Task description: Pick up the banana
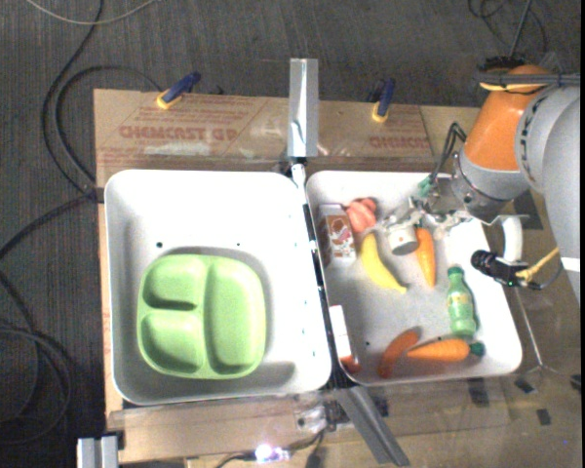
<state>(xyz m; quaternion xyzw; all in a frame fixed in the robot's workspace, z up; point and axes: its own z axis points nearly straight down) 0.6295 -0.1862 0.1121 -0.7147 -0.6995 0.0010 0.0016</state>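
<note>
Camera view: banana (380, 264) beside tool (402, 234)

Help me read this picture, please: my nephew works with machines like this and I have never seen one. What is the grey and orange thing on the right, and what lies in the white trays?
You look down at a slant from a fixed camera above a bench. The grey and orange thing is a robot arm reaching in from the right. At its tip is a pincer, hovering over the right bin.

That bin holds toy food: a banana, which the arm is meant to pick up, an upright carrot beside it, another carrot lying near the front, a green bottle, and a small brown packet. The left bin holds a green divided tray.

The banana lies in the bin, not gripped.
</note>
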